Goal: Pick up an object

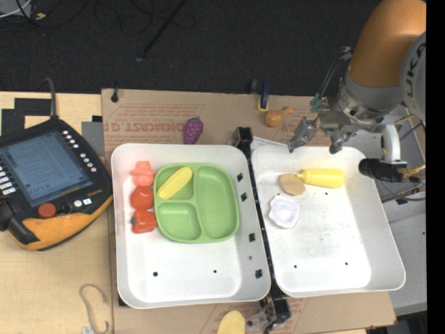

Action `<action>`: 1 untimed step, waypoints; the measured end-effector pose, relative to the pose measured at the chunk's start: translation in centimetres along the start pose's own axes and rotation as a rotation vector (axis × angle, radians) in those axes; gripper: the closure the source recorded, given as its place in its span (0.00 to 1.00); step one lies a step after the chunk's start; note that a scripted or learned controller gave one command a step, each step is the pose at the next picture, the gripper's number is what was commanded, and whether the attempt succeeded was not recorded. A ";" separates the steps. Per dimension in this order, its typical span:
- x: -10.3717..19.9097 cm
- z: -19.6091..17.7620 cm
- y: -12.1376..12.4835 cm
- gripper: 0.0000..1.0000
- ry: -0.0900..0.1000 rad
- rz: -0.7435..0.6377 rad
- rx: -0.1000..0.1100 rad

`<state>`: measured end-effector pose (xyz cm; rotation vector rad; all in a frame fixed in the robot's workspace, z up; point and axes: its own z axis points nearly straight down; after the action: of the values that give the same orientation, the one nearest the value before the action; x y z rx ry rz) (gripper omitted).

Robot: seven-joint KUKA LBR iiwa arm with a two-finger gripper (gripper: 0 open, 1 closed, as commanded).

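Gripper [318, 136] at upper right of frame, above far rim of right bin [375, 256], fingers spread, nothing between them. Yellow bottle [322, 178] lying flat in upper part of right bin, long axis running left to right across frame, left end touching tan round piece [292, 184]. White crumpled item [284, 212] just below tan piece. Green divided tray [198, 204] in left bin [181, 284], corn cob [174, 182] lying diagonally in its upper-left compartment. Red toys [142, 199] stacked beside tray's left edge. Purple grapes [192, 129] on table [49, 284] beyond left bin.
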<state>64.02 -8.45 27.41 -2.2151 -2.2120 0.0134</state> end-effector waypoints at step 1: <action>0.0 -0.8 0.2 0.00 -0.001 -0.002 -0.013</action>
<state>64.19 -8.46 28.19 -2.2204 -2.2213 0.0005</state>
